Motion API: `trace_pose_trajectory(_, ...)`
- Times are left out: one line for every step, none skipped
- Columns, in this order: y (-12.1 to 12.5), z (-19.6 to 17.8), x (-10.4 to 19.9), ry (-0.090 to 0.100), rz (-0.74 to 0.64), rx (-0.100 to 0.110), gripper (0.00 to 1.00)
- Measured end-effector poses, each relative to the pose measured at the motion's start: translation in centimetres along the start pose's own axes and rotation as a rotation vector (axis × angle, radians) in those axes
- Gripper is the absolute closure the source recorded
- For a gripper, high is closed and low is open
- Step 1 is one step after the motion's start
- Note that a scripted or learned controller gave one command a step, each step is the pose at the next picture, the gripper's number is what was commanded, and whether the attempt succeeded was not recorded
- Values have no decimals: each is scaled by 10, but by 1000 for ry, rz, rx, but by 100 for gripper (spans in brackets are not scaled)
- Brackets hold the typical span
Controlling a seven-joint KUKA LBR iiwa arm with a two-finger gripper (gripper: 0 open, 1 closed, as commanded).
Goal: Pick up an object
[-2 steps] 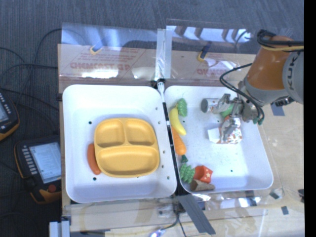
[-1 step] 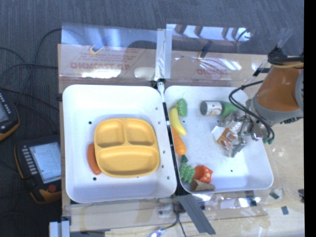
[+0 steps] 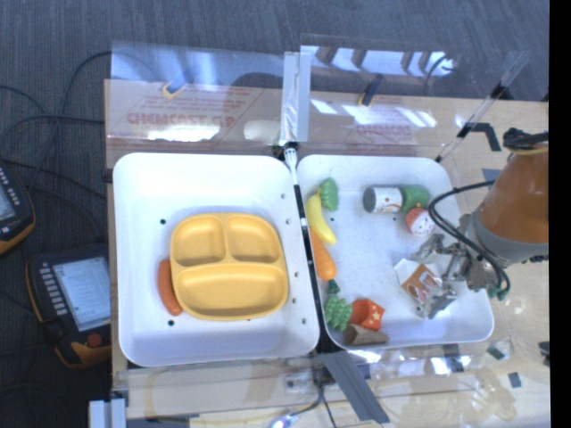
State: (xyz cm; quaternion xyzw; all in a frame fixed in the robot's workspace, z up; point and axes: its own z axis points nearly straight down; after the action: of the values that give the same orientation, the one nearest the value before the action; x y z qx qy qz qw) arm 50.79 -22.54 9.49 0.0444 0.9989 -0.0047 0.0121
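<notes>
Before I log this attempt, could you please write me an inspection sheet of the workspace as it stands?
Surface: two white bins side by side, left bin and right bin, on a bench.
Job's things: right bin holds a banana, carrot, can, a green piece, a red block and an orange packet.
Clutter: left bin holds a yellow divided tray with a sausage beside it.
Gripper: the gripper is low in the right bin at the orange packet; a hold is not clear.
Cables: black cables on the floor at left.
Surroundings: grey carpet, a handheld screen at left.
</notes>
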Motion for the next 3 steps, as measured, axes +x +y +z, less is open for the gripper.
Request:
trace_pose_trajectory(19, -1, 17, -6, 21, 2, 0)
trace_pose_trajectory(56, -1, 20, -5, 29, 0, 0)
trace_pose_trajectory(101, -1, 24, -6, 44, -3, 0)
